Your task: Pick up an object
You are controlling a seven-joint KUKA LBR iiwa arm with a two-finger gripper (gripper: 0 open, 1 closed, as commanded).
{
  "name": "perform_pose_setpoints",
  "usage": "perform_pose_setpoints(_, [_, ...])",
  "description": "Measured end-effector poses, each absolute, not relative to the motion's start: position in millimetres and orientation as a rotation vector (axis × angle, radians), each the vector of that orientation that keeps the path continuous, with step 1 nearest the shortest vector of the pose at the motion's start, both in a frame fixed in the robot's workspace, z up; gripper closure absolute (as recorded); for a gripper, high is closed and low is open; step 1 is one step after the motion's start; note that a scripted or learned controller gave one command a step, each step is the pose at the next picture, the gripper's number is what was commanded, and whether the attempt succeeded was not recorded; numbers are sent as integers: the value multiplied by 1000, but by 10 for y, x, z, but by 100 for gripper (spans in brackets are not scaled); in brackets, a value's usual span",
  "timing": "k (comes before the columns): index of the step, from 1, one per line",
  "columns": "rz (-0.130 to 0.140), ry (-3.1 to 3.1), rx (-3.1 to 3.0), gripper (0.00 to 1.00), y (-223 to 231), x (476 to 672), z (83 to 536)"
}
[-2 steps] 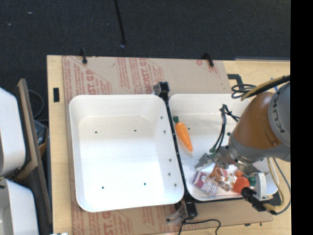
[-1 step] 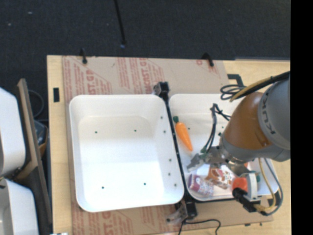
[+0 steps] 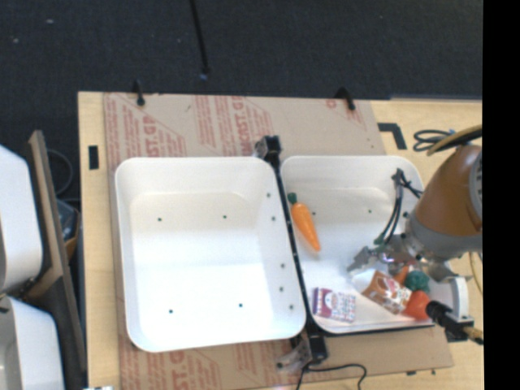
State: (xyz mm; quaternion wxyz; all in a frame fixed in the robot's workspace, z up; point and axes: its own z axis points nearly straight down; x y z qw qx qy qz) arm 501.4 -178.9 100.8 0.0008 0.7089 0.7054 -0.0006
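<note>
**Near edge.** A black clip (image 3: 313, 349) sits at 6 o'clock where the two bins meet. Beneath both bins lies a cardboard sheet (image 3: 203, 124) with red printing; the lettering is too blurred to read.

**Right bin (image 3: 341, 162).** All pickable objects lie here.
- A purple-and-white pouch (image 3: 335, 305) rests at 7 o'clock against the near wall. Its label is illegible.
- An orange-brown packet (image 3: 386, 291) lies at 5 o'clock. Its print is unreadable.
- A green item (image 3: 418, 281) and a red item (image 3: 417, 303) are crowded just beside the packet. Their shapes are hard to make out.
- A carrot (image 3: 306, 226) lies at 9 o'clock near the dividing wall, apart from the rest.

**Gripper (image 3: 375, 260).** It is low over the 4 o'clock area, just above the packet. Whether it is released or clenched cannot be told, and nothing is seen held. The arm (image 3: 451, 197) covers the bin's right side and is cut off at the frame edge.

**Left bin (image 3: 203, 165).** White, with small dark dots on its floor.

**Far side.** A second clip (image 3: 268, 146) is at 12 o'clock. Beyond it are the desk (image 3: 93, 218) edge, then dark floor crossed by a thin cable (image 3: 195, 23).
</note>
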Motion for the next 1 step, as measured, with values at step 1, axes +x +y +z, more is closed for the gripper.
perform_pose_setpoints(1, [8,2215,2216,0,-1807,4943,2016])
